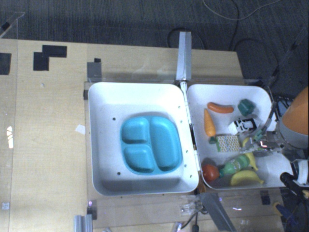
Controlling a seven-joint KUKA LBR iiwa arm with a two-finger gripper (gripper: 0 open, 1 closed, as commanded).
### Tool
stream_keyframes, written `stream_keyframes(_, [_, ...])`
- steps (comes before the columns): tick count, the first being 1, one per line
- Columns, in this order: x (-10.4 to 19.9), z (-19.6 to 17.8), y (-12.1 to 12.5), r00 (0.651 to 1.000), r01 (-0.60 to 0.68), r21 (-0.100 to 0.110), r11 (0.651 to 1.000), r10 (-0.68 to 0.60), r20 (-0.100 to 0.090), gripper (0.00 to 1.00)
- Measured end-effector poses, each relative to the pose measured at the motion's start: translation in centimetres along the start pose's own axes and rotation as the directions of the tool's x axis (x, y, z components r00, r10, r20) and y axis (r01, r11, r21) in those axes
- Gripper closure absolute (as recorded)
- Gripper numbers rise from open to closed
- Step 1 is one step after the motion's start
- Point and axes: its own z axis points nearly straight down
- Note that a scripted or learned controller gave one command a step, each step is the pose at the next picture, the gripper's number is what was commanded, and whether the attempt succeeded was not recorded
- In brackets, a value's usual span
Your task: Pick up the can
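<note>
A small teal can (246, 106) lies in the far right part of the right bin (270, 173). My gripper (257, 142) reaches in from the right and hovers low over the middle of that bin. It sits nearer the camera than the can, beside a patterned square pad (228, 142) and a white-and-black object (245, 124). Nothing shows as held in it. The arm's orange band (297, 115) is at the view's right edge.
The right bin also holds an orange sausage shape (220, 108), a carrot (209, 123), a green bottle (235, 165), a banana (246, 177) and a red apple (210, 172). The left bin (104, 129) holds a blue divided plate (150, 143).
</note>
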Motion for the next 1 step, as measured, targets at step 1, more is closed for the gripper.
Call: stream_keyframes(1, [4.29,-11.26,-0.66,0.981,0.194,0.013,0.981,-0.194,-0.003,1.00])
